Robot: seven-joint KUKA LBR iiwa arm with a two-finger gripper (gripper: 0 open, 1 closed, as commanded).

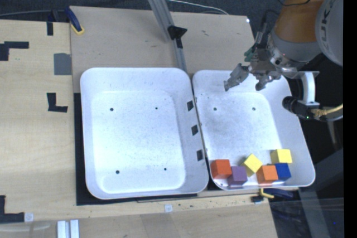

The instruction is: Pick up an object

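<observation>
Overhead, the tool [246, 82] hangs released and empty; the blocks [252, 167] lie well below it, awaiting a descent.

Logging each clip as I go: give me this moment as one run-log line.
two-finger gripper: open, nothing held, above right white bin far end | small coloured blocks: clustered at near edge | pick: not yet done

You have two bins side by side on the tabletop [128, 30], the left bin [134, 131] touching the right bin [251, 114]. Six blocks [254, 169] cluster along the right bin's near edge (several touching). The pincer [245, 81] hangs over that bin's far end, well apart from them.
</observation>
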